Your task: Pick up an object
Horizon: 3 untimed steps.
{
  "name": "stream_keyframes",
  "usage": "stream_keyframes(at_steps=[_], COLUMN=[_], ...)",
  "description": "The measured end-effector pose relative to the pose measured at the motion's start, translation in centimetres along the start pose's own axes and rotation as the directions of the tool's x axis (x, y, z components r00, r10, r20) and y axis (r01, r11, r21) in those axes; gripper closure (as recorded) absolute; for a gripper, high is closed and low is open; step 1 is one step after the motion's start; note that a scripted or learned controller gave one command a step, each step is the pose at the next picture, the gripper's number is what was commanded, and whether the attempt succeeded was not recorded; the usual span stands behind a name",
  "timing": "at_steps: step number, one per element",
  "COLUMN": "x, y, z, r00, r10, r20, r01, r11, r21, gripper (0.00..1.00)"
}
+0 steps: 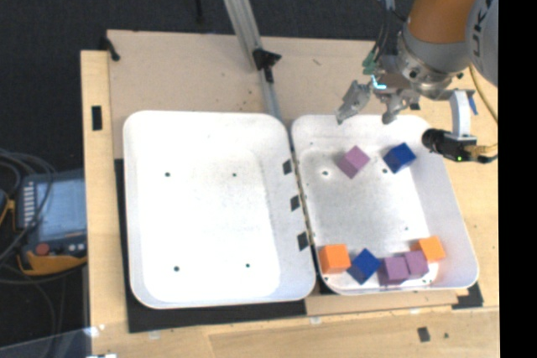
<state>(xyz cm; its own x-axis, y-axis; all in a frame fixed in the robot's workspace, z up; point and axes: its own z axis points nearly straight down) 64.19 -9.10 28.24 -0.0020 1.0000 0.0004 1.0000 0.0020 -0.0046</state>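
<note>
My gripper (370, 107) hangs over the far edge of the right bin (382, 214), open, with nothing between its two fingers. Just below it a purple block (354, 161) and a blue block (399, 157) lie apart in the bin's far half. Along the near edge sit an orange block (335, 257), a blue block (364, 265), two purple blocks (403, 267) touching each other, and another orange block (432, 248).
The left bin (210, 205) lies beside the right one. A slanted metal rail (243, 12) runs down to the gap between the bins. A black sensor (449, 143) sticks out at the right bin's far right rim.
</note>
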Motion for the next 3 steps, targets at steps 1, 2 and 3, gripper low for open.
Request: stream_keyframes(at_steps=[1,2,3], x=[0.0,0.4,-0.2], y=[0.1,-0.5,-0.2], z=[-0.3,4.2,8.6], r00=[1.0,1.0,1.0], r10=[0.0,0.003,0.004], r20=[0.0,0.002,0.002], r01=[0.0,-0.003,-0.004], r11=[1.0,1.0,1.0], r21=[-0.005,0.0,-0.001], gripper=[0.0,0.0,0.0])
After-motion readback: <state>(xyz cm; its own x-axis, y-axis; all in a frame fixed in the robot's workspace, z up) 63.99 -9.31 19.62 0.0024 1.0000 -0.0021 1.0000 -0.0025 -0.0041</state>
